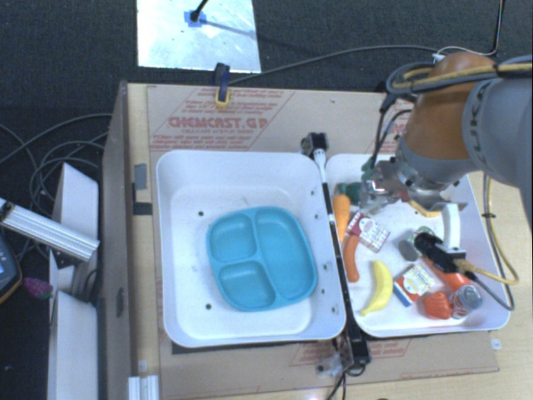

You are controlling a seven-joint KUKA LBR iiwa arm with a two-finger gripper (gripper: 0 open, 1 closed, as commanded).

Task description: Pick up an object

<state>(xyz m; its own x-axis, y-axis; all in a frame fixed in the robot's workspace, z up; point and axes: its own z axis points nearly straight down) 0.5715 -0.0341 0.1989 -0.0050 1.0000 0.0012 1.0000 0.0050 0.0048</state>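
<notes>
- Lying nearest the camera in the right bin are a banana, a red-and-white packet and an orange lump with a small can; any of them would serve for picking.
- Beside them, along the divider, sit a red chilli, a carrot and a patterned card.
- Left bin holds a blue divided plate, well apart from the arm.
- Farther back, the gripper hangs low over the right bin's far left corner, near the carrot; nothing visible in its grasp.
- Judged step: approach. Next comes descending squarely onto one item.
</notes>
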